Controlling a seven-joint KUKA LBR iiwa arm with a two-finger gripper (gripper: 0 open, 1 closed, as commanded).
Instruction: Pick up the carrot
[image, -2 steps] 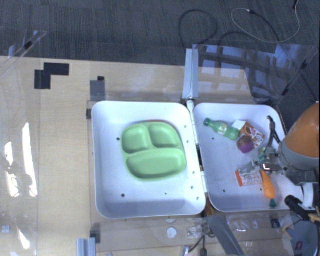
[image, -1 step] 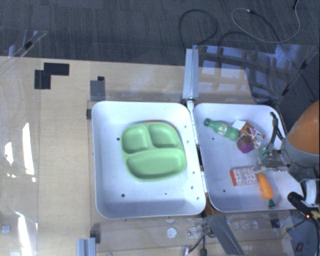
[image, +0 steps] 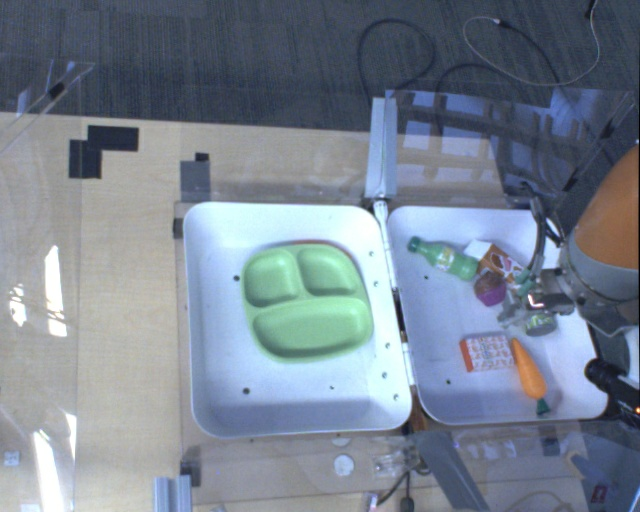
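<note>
right bin (image: 440, 395) holds carrot (image: 528, 372), tool (image: 532, 305) nearby.

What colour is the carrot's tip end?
Dark green, on the tapered orange carrot, seen in the camera view.

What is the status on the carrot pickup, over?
Gripper above right bin. Orange carrot lying free, near front edge. Red-and-white packet beside it.

Quick count: two white bins, one on the left (image: 200, 330) and one on the right (image: 440, 390). Left bin has one green divided plate (image: 305, 302). Right bin has one carrot (image: 528, 371), one green bottle (image: 445, 258), one small red-and-white packet (image: 486, 352), one purple thing (image: 490, 290) and one brownish wrapper (image: 497, 262). One gripper (image: 535, 303) over that right bin.
</note>
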